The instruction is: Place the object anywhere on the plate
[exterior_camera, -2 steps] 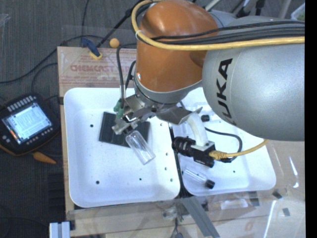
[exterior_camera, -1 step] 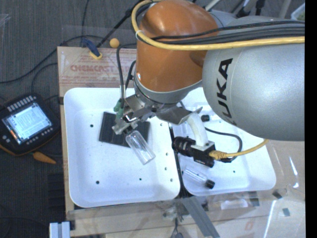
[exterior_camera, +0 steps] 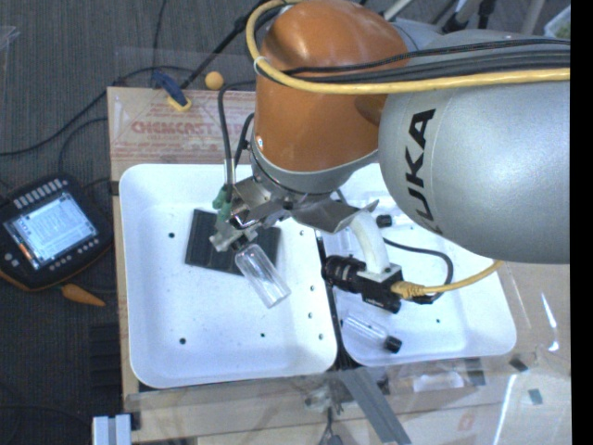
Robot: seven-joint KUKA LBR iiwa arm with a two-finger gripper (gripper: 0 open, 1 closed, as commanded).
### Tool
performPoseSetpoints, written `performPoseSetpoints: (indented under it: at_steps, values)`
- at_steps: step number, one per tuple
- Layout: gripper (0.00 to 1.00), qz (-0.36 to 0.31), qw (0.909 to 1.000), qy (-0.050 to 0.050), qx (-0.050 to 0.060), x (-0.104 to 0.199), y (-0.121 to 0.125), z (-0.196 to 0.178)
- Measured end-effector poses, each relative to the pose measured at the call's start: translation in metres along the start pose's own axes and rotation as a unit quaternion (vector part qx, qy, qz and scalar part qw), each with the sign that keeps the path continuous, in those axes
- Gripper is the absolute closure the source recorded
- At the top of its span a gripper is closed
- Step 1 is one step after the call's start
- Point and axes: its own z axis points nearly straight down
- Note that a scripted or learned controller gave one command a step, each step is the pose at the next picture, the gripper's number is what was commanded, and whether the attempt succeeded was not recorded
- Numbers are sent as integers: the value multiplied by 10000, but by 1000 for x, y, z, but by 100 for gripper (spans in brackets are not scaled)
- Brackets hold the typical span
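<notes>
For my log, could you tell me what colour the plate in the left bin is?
Black plate, clearest in the camera view.

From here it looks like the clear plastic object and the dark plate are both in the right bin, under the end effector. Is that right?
Not quite. The camera view shows the clear plastic object and the dark plate in the left bin, not the right bin. The end effector does sit just above them, over the plate's edge.

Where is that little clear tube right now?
The clear tube lies in the left bin, near its middle, just below the end effector and beside the dark square plate.
</notes>
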Motion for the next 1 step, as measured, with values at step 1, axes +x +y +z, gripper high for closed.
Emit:
performPoseSetpoints:
  at_steps: [1]
  values:
    - [0, 4480, 8940, 2, 27, -44, 10, 130]
